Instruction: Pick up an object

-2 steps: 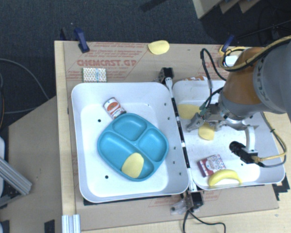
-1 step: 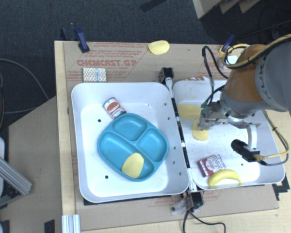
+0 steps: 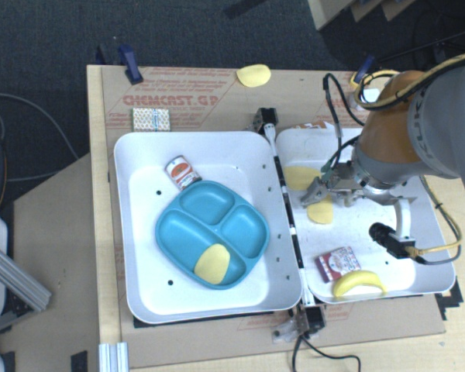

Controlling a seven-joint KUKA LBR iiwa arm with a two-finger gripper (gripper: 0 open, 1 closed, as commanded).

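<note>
- Your gripper (image 3: 323,191) hangs low in the right bin (image 3: 426,281), just above a small yellow lump (image 3: 321,212) near that bin's left wall.
- You cannot tell how the jaws stand; nothing shows between them.
- The lump looks light, rounded and probably soft, so it may roll or squash.
- Take it across its middle, squeezing gently.

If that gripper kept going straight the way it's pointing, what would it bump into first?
Most likely the small yellow piece lying in the right bin. The gripper points down and to the left, and that piece sits just below its tip. Depth is hard to judge from above, so it might meet the bin floor beside it.
</note>
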